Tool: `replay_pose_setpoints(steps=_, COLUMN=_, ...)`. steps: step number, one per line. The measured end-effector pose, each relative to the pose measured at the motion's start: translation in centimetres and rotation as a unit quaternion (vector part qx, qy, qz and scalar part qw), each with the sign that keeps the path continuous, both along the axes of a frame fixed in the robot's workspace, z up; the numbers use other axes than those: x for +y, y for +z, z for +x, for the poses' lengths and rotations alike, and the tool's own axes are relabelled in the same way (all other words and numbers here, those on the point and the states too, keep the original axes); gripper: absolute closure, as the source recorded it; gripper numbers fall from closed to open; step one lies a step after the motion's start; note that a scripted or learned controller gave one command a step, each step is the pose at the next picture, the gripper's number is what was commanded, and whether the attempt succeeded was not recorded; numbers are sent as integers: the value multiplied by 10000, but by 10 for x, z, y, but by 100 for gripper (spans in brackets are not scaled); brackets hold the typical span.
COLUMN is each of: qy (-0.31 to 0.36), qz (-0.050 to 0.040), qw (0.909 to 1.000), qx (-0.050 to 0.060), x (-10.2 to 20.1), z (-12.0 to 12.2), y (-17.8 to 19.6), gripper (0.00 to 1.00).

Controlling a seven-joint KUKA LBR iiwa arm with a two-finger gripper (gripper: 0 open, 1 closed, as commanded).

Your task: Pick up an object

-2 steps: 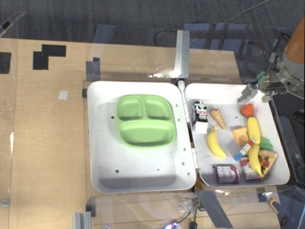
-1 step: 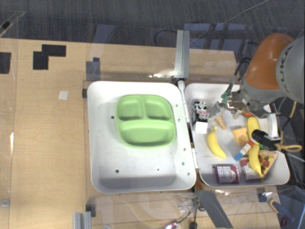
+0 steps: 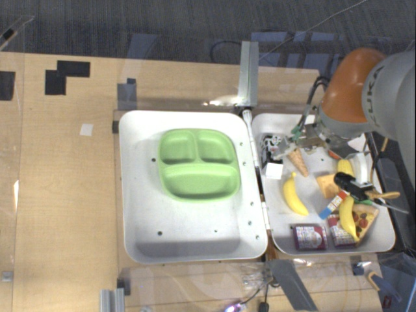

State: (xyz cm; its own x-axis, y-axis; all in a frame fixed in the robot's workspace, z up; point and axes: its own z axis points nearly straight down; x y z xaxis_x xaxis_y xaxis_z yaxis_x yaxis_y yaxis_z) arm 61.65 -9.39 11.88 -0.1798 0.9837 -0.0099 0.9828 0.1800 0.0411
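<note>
The bench is pale wood, with black square marks near its far left edge; on it sit two shallow white bins side by side. The left bin holds a green divided plate, lying flat towards the bin's far half. A metal post rises behind the seam between the bins. The right bin is crowded: a cone-shaped item lies near its far-left part, a banana lies near the middle, two dark packets sit side by side at the near edge, and a second banana lies to the right among small mixed items. The gripper hangs over the far part of the right bin, just above the cone; whether it is open or closed I cannot tell. The grey arm with its orange band reaches in from the right.
</note>
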Motion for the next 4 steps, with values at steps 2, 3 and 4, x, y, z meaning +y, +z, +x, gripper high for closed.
replay_pose_setpoints(steps=2, qy=5, qz=-21, qw=10000, qx=-11, x=2, z=27, y=-8, gripper=0)
replay_pose_setpoints(steps=3, qy=726, qz=-43, qw=9973, qx=-38, x=0, z=31, y=-7, gripper=0)
replay_pose_setpoints(steps=4, qy=1466, qz=-99, qw=9891, qx=-84, x=2, z=31, y=-7, gripper=0)
